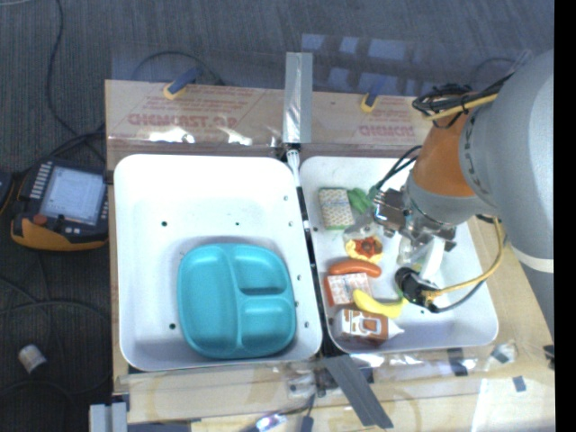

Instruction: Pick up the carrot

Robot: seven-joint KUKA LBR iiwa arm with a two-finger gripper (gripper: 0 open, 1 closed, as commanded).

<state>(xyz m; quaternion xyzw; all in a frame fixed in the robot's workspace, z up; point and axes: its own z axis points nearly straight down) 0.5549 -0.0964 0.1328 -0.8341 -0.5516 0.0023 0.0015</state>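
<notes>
Right bin: hand above toy food, carrot not held.

The carrot lies in the right bin, near its left wall, just above a banana. The hand hangs just right of it; finger state cannot be told. A teal tray sits in the left bin.

A teal divided tray lies in the left bin; a banana and small food packets sit in the right bin; a handheld controller rests on the floor
</notes>
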